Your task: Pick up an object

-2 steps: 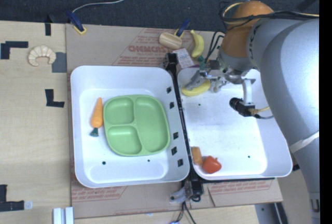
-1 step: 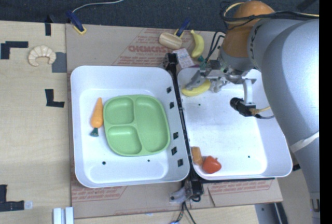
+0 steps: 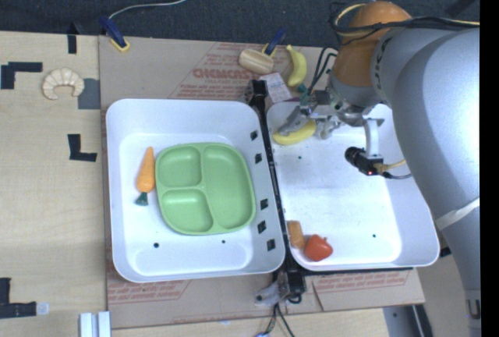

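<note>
Item: curved yellow plastic banana, lying at the far inner corner of the right shallow white bin; grey two-finger gripper directly over it, finger spread impossible to tell; advice: straddle the banana's narrow width, seat low before closing; small red tomato-like toy at that bin's near inner corner.

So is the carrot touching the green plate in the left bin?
Touching. The camera view shows the carrot lying along the left rim of the green plate, with no white bin floor visible between them.
</note>
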Robot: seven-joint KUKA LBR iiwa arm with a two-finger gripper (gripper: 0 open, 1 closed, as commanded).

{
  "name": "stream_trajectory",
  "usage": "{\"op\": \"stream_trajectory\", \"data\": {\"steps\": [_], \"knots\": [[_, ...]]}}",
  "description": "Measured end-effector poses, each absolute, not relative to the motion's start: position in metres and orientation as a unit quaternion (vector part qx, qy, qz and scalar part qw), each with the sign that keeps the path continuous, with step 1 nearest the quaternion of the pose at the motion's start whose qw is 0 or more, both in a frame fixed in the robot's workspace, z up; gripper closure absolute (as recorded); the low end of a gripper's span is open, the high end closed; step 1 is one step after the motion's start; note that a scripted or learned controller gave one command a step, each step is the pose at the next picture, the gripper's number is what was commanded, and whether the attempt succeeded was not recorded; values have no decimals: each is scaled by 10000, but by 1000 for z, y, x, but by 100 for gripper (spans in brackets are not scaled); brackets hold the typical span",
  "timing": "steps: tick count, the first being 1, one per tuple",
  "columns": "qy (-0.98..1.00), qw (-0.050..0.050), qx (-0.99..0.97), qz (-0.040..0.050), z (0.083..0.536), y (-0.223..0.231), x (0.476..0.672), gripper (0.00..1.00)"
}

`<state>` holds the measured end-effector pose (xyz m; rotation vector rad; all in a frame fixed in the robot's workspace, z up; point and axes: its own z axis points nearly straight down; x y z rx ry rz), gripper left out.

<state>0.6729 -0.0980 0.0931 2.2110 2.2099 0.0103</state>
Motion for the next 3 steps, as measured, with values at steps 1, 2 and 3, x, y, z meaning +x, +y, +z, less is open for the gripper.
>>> {"op": "stream_trajectory", "data": {"steps": [1,2,3], "knots": [[7068,78,7073,31,93,-98,673,0],[7069,78,7072,31,93,-98,673,0],[7073,75,7069,43,93,-98,670,0]]}}
